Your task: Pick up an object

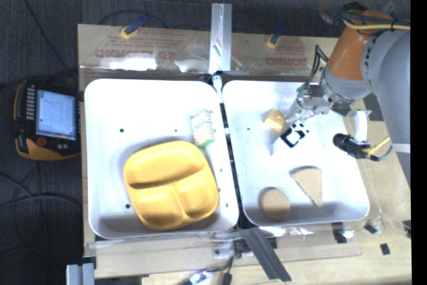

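I am seeing the left bin (107, 163) carrying a yellow divided tray (171, 183) and a small green-and-white packet (202, 127) near the divider, both untouched. In the right bin (353, 203) a pale yellow block (274, 119), a round tan piece (273, 202) and a tan wedge (309, 183) are lying on the floor. The gripper (298, 123) is hanging low just beside the block, over a black-and-white piece; I cannot tell how its jaws stand. I am judging nothing lifted yet; grasp and raise are remaining.

Pincer (298, 125) above black-and-white object (293, 135)
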`<state>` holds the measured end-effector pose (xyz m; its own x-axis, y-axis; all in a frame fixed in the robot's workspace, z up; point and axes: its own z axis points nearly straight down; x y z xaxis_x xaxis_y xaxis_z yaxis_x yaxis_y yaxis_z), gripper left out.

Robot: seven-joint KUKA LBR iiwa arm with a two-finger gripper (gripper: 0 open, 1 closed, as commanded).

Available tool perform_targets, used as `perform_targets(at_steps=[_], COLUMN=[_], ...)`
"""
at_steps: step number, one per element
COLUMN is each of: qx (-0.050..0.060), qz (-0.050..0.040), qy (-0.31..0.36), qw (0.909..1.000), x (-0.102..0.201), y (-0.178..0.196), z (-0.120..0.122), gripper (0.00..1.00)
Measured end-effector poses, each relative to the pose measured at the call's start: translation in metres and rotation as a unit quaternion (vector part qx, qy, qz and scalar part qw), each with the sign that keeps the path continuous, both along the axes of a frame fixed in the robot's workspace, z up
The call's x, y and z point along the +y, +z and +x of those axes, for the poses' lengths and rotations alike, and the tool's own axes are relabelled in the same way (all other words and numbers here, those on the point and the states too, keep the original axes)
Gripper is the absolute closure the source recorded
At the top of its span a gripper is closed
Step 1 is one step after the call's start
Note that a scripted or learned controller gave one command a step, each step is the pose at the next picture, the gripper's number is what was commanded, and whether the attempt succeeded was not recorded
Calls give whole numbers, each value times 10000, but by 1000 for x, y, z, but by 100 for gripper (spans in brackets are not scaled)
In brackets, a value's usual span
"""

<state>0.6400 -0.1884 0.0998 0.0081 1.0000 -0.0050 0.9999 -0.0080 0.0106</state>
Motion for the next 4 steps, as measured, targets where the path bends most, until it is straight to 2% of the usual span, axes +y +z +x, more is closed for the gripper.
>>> perform_targets(at_steps=[1,2,3,4], qx=[8,19,67,-120], qz=[13,4,27,30], qy=[-855,-856,-1148,-856], qw=[9963,9963,9934,9963], x=[16,16,22,10], y=[-9,-11,30,0], z=[29,28,-18,-65], gripper=[100,0,0,0])
